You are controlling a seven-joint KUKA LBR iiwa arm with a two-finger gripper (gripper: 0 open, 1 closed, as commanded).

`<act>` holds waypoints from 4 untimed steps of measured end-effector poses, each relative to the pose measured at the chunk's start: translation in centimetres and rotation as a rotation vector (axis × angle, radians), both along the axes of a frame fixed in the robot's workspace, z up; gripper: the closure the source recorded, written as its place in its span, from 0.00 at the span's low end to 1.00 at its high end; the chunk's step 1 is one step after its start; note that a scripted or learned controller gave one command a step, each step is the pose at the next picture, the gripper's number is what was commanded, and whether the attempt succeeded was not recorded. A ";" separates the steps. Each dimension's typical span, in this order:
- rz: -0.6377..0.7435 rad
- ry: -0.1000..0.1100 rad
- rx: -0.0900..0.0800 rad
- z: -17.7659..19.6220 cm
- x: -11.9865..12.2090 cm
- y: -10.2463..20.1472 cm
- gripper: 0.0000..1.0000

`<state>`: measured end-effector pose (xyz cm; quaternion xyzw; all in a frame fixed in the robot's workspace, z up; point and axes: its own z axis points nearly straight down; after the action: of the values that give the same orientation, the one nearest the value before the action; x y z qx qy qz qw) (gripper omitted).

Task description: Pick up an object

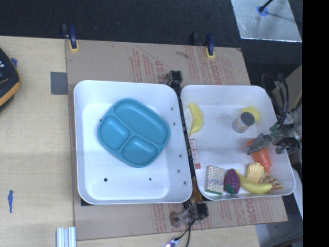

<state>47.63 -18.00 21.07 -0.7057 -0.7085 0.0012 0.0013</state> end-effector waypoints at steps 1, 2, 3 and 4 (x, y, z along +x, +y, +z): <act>0.006 -0.004 0.006 -10.4 1.5 -0.8 0.00; 0.000 -0.003 -0.001 -2.0 7.2 -2.9 0.00; 0.000 -0.004 -0.003 -10.6 6.1 -2.6 0.00; 0.003 0.001 0.000 -11.9 3.3 4.2 0.00</act>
<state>50.90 -13.80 9.13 -0.7048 -0.7094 0.0014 0.0017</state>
